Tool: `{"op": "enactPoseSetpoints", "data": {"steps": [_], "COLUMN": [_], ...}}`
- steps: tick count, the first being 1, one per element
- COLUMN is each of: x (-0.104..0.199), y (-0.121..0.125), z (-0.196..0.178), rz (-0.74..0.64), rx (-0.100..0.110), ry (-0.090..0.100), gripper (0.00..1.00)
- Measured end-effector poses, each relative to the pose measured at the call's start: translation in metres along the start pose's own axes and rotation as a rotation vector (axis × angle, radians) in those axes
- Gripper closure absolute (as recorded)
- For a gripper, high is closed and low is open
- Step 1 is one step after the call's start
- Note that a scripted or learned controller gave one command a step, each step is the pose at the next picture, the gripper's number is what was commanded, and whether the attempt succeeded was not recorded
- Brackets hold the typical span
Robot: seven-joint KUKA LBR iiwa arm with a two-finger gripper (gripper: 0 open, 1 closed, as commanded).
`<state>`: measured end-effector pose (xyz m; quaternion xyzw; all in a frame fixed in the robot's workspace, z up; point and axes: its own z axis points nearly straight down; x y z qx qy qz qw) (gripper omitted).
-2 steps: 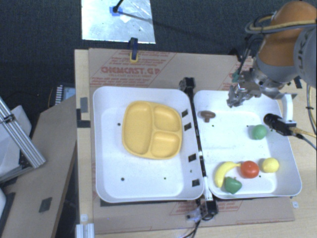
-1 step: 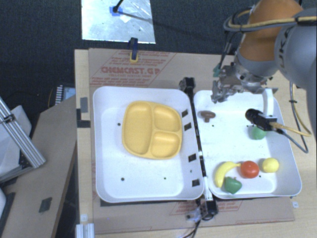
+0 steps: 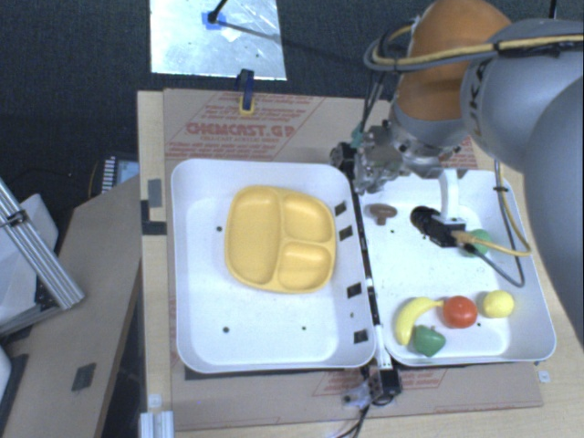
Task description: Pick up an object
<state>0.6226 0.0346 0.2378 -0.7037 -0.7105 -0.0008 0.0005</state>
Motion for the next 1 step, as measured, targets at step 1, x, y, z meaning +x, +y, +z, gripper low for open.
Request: {"op": "enactPoseSetpoints", "data": {"steps": [1], "x": [0.0427], "y": [0.0077], "z": [0.0053], "rz": [0.001], "rx": [-0.002], "ry": [-0.001], "gripper": [1.0]}}
